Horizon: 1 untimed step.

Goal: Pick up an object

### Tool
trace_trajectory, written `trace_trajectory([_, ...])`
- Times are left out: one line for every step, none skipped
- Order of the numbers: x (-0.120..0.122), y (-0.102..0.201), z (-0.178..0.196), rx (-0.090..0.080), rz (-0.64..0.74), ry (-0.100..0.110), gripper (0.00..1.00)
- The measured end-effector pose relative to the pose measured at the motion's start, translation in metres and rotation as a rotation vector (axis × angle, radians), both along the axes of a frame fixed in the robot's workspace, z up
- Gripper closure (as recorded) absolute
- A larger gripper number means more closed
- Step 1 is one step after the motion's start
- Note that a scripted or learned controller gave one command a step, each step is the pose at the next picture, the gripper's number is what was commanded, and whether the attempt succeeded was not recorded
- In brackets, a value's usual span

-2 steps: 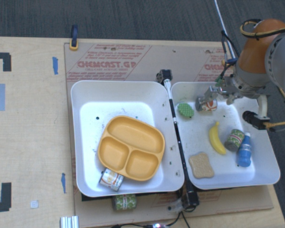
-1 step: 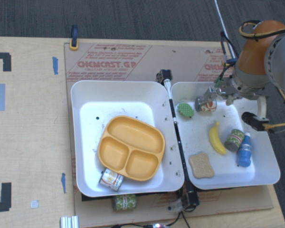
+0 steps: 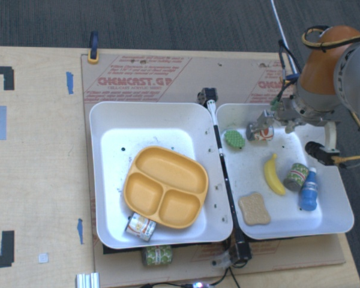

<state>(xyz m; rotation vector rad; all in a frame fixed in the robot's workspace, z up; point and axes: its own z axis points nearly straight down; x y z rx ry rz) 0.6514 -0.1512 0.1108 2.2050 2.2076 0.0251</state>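
Note:
My gripper [image 3: 260, 129] hangs over the far part of the right bin [image 3: 345, 216], reaching in from the right. A small red and white object [image 3: 266, 134] lies right at the gripper's tip; whether it is held is unclear. A green round object [image 3: 234, 138] sits just left of it. Nearer the front lie a yellow banana [image 3: 273, 174], a green can [image 3: 297, 176], a blue bottle [image 3: 309, 191] and a slice of bread [image 3: 254, 209].
The left bin [image 3: 98, 161] holds a yellow divided plate [image 3: 165, 186] with a small can [image 3: 140, 226] at its front edge. Another green can [image 3: 158, 255] lies on the bench in front of that bin. A black bracket [image 3: 208, 95] stands between the bins at the back.

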Motion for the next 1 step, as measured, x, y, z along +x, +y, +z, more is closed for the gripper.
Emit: trace_trajectory([-0.0132, 0.0056, -0.0130, 0.003, -0.001, 0.025, 0.00])
